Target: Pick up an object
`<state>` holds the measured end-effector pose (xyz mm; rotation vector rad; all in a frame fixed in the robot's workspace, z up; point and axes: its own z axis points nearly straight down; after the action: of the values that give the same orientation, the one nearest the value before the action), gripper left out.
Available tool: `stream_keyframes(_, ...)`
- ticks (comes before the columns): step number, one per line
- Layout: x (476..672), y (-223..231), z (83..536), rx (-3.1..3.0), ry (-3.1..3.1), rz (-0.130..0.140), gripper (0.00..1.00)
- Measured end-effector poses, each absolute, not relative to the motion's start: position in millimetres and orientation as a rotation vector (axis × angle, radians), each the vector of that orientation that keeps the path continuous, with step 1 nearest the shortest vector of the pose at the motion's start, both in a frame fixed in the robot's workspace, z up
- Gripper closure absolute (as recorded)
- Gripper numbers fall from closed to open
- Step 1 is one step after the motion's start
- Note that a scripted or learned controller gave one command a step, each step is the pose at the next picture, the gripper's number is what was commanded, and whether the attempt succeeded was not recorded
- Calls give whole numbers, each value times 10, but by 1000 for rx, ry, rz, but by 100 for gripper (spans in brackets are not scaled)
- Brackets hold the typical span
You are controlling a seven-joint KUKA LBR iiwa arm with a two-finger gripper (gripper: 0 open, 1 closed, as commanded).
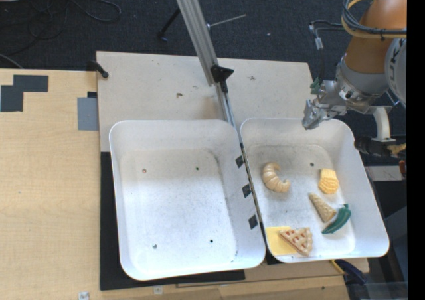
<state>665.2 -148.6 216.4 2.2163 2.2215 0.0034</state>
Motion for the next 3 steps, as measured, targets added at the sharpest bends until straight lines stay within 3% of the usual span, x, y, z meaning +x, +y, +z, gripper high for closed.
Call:
stream_keyframes(1, 6660, -1500, 2679, 2216, 2221, 4, 100)
stream_keyframes(3, 6567, -496, 2656, 2220, 2229, -3, 100)
